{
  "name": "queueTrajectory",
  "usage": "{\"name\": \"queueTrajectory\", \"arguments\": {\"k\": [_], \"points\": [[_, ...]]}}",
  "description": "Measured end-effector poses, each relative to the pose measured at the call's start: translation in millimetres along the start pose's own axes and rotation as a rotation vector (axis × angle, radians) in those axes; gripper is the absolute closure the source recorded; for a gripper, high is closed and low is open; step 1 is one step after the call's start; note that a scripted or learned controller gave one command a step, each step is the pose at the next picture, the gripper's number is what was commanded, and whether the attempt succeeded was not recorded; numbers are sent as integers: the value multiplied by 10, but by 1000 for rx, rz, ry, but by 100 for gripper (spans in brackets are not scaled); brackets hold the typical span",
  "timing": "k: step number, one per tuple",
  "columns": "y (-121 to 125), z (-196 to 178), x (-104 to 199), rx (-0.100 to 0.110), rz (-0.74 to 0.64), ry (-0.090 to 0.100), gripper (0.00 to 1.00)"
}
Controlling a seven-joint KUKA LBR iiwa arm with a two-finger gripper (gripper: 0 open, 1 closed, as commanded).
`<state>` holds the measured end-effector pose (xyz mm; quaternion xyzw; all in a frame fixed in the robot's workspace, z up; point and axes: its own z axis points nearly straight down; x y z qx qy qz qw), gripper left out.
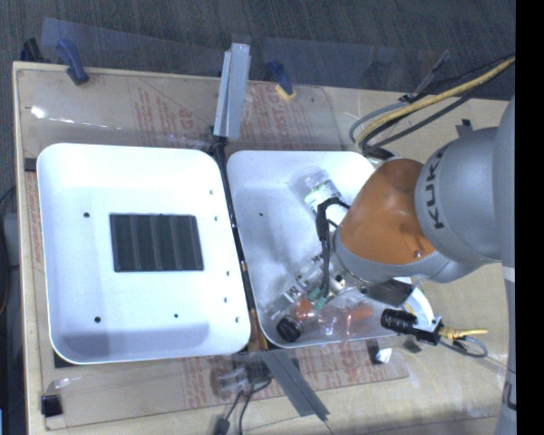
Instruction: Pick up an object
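Observation:
My gripper [314,290] is low in the right bin [263,207], near its front edge, among a small heap of things. Right below it lie an orange-red item [304,312] and a round black object [288,330]. Beside those, crumpled clear plastic [346,319] lies against the front wall. A clear bottle with a green label [319,191] rests farther back in the same bin, just behind the orange wrist. The wrist hides part of the bin floor. No item shows clearly between the fingers.
The left bin [63,243] holds a dark grey ridged rectangular block [156,242] at its middle. A grey bar [230,89] and blue clamps [72,62] stand along the bench's back edge. Yellow and black cables [417,111] loop at the back right.

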<state>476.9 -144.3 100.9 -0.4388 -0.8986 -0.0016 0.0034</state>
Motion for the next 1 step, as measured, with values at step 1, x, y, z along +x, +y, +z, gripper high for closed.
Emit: {"name": "queueTrajectory", "arguments": {"k": [1], "points": [[-31, 73, -173, -8, 270, -4, 0]]}}
